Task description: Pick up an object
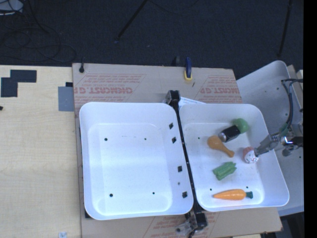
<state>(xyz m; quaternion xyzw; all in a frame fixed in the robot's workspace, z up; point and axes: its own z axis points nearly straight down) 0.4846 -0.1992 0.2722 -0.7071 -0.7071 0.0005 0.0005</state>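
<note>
Several small objects lie in the right bin point(271, 133). An orange carrot point(230, 195) rests near its front wall, and a green pepper-like piece point(225, 170) sits just above it. A tan pear-shaped toy point(220, 145) lies mid-bin, next to a black cylinder point(230, 132) with a green rounded end point(241, 125). A small red and white object point(249, 156) sits towards the right wall. My gripper point(259, 150) comes in low from the right, and its grey tip is right at this red and white object. Contact is too small to tell.
The left bin point(86, 148) stands beside the right one, with a black divider point(179, 152) between them. Both rest on a cardboard sheet point(124, 86). A grey metal plate point(270, 86) with cables lies at the right. A blue and yellow clamp point(188, 69) stands at the back edge.
</note>
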